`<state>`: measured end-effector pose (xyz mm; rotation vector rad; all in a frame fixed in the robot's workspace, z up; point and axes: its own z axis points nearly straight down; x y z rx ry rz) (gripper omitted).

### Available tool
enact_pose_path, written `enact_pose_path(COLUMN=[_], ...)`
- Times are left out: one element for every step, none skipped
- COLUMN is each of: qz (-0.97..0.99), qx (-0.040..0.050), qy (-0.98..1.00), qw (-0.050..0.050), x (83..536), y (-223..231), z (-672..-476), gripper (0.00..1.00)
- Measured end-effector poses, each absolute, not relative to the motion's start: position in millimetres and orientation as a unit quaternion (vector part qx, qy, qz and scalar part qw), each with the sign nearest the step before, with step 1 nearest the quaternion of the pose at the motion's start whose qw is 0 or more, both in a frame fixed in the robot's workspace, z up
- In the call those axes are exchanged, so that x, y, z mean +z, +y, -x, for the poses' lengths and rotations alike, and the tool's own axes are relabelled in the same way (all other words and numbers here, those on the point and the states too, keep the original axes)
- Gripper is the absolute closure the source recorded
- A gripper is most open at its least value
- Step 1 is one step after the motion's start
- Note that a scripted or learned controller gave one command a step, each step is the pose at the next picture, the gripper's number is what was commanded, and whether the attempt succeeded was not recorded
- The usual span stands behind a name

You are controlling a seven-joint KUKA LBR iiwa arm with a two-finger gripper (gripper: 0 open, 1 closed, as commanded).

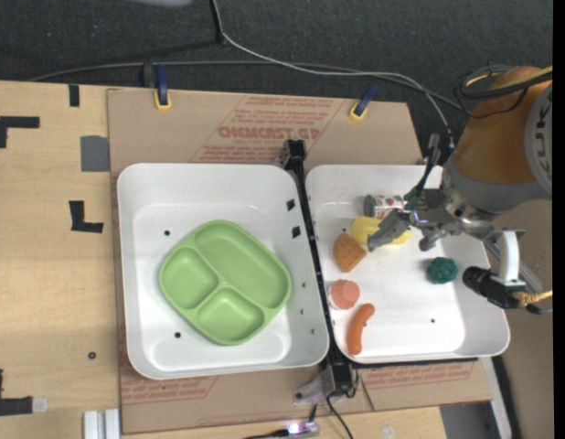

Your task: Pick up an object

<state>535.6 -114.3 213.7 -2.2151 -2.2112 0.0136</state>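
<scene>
Yellow object point(367, 229) in the right bin point(447, 332) looks like my target: it lies near the bin's upper middle, just beside an orange-brown piece point(348, 252) and below a small can-like item point(385, 207). I judge I'm at the approach-and-close step, since the gripper point(399, 230) is low over that cluster with one dark finger reaching onto the yellow object's right end. The fingers point(385, 234) look parted rather than pressed together, though how wide I can't say, and I see nothing pinched between them; contact with the yellow object is likely, not certain. Next I'd want the fingers straddling it cleanly before closing, without nudging the neighbours. A green ball point(441, 269), a pink piece point(344, 293) and an orange sausage shape point(358, 326) lie apart in the same bin; the left bin point(141, 190) bears a green divided plate point(225, 282).
</scene>
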Motion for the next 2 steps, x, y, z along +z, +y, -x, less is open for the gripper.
enact_pose_path(qz=[0.706, 0.707], qx=[0.0006, 0.0025], qy=[-0.708, -0.707], qw=[0.001, 0.003], x=[219.9, 156.9], y=[-114.1, -119.3], z=[-538.4, -538.2], gripper=[0.0, 0.0])
